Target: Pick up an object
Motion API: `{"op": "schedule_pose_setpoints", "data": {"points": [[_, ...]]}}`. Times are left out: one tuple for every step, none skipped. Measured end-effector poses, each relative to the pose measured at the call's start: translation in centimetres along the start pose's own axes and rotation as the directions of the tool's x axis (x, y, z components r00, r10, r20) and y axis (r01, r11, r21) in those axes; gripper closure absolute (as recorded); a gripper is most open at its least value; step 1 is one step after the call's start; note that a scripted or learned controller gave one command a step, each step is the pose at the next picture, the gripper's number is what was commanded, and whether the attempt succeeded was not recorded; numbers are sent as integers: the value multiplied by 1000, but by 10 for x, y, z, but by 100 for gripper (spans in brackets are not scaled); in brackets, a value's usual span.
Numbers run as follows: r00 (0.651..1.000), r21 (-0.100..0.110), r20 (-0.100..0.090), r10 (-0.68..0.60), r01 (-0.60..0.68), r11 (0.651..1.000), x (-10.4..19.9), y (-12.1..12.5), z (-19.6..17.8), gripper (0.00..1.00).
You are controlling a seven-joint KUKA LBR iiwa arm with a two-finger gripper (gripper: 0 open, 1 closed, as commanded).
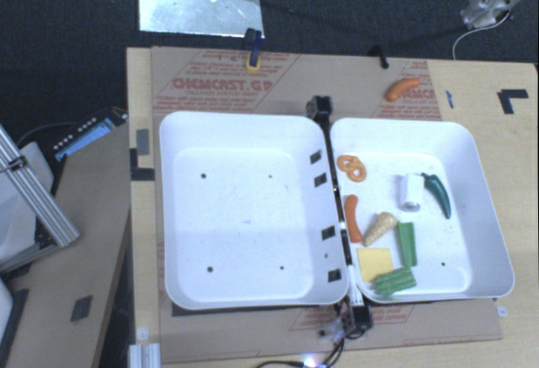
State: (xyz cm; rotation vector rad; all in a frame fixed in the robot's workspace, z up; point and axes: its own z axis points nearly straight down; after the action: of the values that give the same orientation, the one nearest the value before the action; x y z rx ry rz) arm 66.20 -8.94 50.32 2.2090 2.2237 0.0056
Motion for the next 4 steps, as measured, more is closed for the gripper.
{"op": "schedule_pose_setpoints", "data": {"points": [[1000, 1, 0, 1, -1, 1000, -7, 7, -23, 100], [1000, 3, -1, 1, -1, 1000, -5, 7, -33, 100], [1000, 5, -2, 2, -2, 1000, 0, 6, -32, 100], [1000, 4, -1, 2, -2, 1000, 3, 7, -32, 100]]}}
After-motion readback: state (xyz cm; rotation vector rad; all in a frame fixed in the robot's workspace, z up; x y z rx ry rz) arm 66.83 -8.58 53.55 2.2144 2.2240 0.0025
